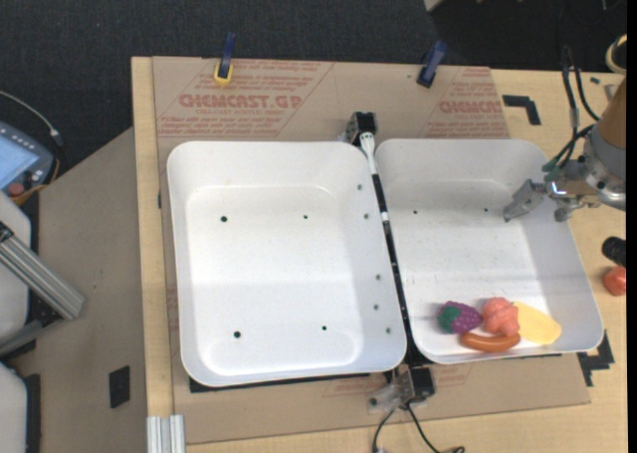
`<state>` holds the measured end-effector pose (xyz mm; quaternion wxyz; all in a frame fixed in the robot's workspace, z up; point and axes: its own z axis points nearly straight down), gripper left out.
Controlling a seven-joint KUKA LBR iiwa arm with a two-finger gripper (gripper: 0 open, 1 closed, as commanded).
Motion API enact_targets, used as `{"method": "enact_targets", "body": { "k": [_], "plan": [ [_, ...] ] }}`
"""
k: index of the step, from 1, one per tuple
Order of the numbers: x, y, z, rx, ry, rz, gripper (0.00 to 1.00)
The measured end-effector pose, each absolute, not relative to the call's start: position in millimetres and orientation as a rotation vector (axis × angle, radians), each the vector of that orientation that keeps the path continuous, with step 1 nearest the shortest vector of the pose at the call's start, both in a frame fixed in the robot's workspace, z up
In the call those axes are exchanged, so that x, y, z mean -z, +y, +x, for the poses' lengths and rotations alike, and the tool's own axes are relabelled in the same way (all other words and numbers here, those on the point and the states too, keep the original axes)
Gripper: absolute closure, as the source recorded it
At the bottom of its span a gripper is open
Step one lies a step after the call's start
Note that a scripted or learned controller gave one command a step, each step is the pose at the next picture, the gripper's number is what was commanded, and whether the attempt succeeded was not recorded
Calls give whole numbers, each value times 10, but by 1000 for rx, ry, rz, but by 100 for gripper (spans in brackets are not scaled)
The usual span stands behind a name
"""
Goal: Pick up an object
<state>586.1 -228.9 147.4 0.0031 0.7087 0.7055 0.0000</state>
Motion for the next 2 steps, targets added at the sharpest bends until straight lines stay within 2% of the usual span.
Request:
{"method": "enact_targets", "body": {
  "k": [1, 2],
  "plan": [
    [-2564, -2249, 5291, -2, 2214, 2221, 0],
    [-2615, -2244, 5319, -1, 2218, 2218, 100]
  ]
}}
